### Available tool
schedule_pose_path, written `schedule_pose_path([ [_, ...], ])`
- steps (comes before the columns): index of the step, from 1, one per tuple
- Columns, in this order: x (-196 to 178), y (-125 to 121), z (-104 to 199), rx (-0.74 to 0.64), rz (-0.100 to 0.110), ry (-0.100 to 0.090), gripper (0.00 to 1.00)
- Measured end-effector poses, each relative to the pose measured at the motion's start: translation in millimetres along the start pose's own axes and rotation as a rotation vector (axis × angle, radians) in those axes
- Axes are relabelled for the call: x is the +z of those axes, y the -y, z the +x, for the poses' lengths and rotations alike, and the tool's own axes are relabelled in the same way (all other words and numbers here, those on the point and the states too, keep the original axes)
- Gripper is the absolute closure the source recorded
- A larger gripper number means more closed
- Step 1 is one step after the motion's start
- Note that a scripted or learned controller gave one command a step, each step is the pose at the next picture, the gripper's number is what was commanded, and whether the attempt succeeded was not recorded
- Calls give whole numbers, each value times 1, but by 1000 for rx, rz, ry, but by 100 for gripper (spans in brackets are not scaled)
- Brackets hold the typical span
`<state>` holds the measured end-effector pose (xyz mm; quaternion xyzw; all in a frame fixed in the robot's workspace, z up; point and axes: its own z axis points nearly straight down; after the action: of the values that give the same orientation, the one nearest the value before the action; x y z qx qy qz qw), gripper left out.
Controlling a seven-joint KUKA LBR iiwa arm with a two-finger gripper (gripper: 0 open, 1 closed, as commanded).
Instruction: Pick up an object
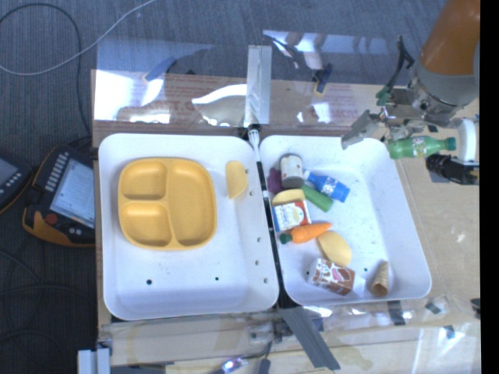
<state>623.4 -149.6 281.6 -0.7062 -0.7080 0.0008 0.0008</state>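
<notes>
Your gripper [390, 135] hangs over the right bin's [405, 209] far corner, fingers closed on a green bottle [419, 146]. The carrot [308, 231] lies mid-bin.

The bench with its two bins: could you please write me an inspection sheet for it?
Surface: two shallow white bins, left and right, side by side.
Job's things: right bin holds an orange carrot, blue packet, brown carton, tan cone.
Clutter: yellow compartment tray in left bin.
End effector: over right bin's far right corner, with a green bottle at it; grip unclear.
Cables: thin cable on floor.
Surroundings: handheld pendant at left.
</notes>
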Motion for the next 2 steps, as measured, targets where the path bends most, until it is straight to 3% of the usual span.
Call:
schedule_pose_path([
  [1,81,2,32,-118,0,1,0],
  [2,124,-28,31,-243,0,3,0],
])
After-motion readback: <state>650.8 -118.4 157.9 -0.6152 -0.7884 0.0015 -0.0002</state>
